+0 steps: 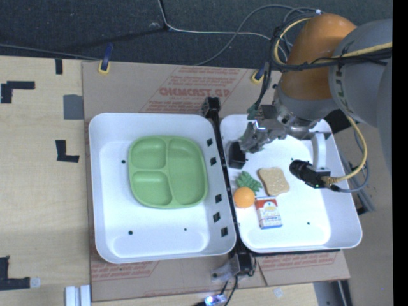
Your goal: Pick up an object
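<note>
Gripper (245, 146) low over right bin (338, 231), upper-left part, nr divider. Finger state: can't tell, nothing seen between them. Pickable items in same bin, below gripper: bread slice (274, 181), orange (243, 197) touching green leafy piece (248, 182), small red-white carton (268, 212). Left bin (108, 234): green divided plate (168, 171) at centre.

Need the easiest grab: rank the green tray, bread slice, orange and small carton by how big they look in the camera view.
1. Green tray, far the largest.
2. Bread slice and carton: too alike to rank.
3. Orange, smallest.
</note>
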`<state>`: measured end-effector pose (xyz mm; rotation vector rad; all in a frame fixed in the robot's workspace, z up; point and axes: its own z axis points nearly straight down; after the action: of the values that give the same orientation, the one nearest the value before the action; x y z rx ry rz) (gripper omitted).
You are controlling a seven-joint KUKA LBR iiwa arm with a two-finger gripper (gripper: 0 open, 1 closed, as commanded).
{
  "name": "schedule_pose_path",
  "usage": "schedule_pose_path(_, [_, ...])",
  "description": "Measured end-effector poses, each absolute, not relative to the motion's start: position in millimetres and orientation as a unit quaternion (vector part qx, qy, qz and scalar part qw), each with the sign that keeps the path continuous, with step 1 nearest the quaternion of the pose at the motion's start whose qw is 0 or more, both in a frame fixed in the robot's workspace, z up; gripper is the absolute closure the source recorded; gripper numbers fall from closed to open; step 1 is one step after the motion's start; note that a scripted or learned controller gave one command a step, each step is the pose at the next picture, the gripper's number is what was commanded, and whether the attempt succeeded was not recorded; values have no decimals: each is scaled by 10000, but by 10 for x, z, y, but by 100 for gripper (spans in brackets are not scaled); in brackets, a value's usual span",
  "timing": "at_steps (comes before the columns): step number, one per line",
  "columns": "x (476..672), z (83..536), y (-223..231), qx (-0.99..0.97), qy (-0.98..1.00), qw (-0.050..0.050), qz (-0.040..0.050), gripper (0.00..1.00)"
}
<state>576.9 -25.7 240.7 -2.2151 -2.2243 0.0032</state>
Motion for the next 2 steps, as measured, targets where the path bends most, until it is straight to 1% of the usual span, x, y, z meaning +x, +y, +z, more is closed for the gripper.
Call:
schedule_pose_path(1, [5665,2440,211,-7051,-7091,12,5,100])
schedule_pose_path(2, [5513,2321,820,-7048,-7094,14,10,100])
